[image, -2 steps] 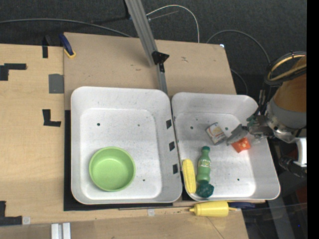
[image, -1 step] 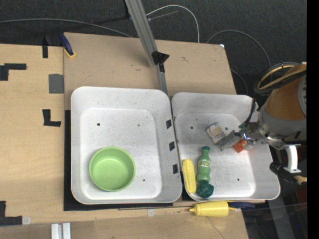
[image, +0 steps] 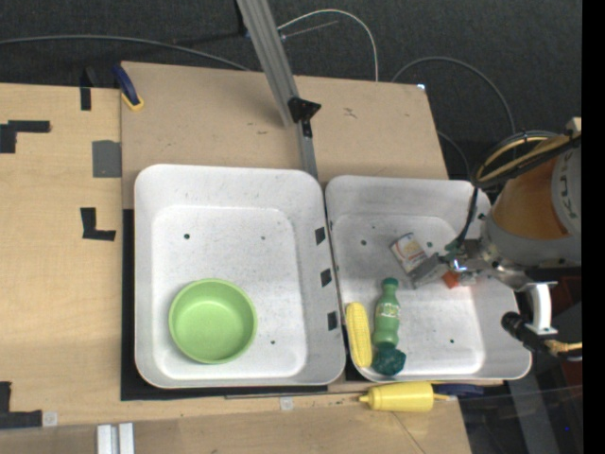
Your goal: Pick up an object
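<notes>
In the right bin [image: 492,348] lie a small white and tan packet [image: 408,248], a green bottle [image: 388,316], a yellow corn cob [image: 358,333] and a dark teal object [image: 388,359] at the bottle's near end. My gripper [image: 431,269] reaches in from the right and hangs low over the bin, just right of and below the packet and above the bottle's top. I see nothing held in it. The arm's orange band [image: 529,206] is at the bin's right edge.
The left bin [image: 151,253] holds a green bowl [image: 213,320] in its front left part. A yellow mustard bottle [image: 402,397] lies outside on the bench at the right bin's front edge. A slanted metal pole [image: 269,45] rises behind the bins.
</notes>
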Robot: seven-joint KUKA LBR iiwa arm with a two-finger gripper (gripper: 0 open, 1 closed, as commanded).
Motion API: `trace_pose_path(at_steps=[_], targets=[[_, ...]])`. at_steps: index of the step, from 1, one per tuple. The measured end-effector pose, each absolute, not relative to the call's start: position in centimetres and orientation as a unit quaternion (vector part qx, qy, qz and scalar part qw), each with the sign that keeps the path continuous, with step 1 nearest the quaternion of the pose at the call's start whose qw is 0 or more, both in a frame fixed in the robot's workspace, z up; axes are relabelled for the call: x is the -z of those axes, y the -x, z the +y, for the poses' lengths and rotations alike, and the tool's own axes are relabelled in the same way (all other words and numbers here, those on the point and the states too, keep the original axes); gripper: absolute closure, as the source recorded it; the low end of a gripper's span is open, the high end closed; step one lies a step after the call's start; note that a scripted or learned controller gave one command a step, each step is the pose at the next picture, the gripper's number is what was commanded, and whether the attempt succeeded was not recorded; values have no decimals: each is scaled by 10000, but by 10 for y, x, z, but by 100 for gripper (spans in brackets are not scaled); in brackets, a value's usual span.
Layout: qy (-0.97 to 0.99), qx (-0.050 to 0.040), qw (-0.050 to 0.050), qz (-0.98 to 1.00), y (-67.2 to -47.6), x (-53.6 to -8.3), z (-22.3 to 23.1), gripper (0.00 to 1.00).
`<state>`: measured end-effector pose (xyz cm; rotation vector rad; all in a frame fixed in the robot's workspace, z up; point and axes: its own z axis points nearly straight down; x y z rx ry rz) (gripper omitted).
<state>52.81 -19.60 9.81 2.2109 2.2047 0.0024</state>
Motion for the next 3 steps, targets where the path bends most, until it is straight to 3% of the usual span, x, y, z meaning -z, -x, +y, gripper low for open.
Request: trace_pose_path(at_steps=[1,2,3], targets=[[-7073,-19,104,7068,-529,-109,-195,100],[-7064,-6,9,7079,-524,-161,-186,100],[-7064,-5,14,7078,-525,-208,-186,100]])
